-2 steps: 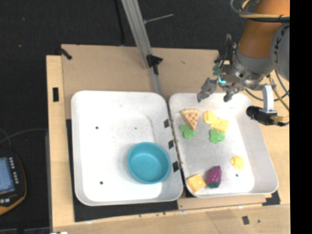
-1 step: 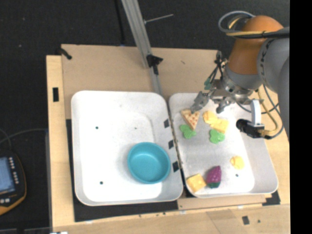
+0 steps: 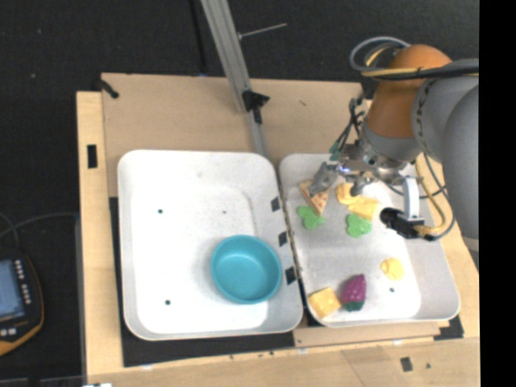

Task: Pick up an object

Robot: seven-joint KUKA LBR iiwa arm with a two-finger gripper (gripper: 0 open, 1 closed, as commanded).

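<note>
My gripper [image 3: 339, 184] hangs over the far part of the right bin [image 3: 427, 297], below the orange wrist band. It is open, and I see nothing held between its fingers. Just under and left of it lies a tan and orange wedge [image 3: 313, 198], with a small green piece [image 3: 308, 216] in front of that. A yellow piece [image 3: 360, 205] and another green piece [image 3: 359, 226] lie to the gripper's near right. A small yellow piece [image 3: 392, 268], a purple grape bunch [image 3: 353, 290] and a yellow block [image 3: 324, 302] rest near the front rim.
The left bin [image 3: 161, 184] holds a blue bowl [image 3: 245, 268] near its front right corner. A slanted metal pole [image 3: 230, 55] rises behind the bins. A black part with cables [image 3: 401, 221] hangs at the arm's side over the right bin.
</note>
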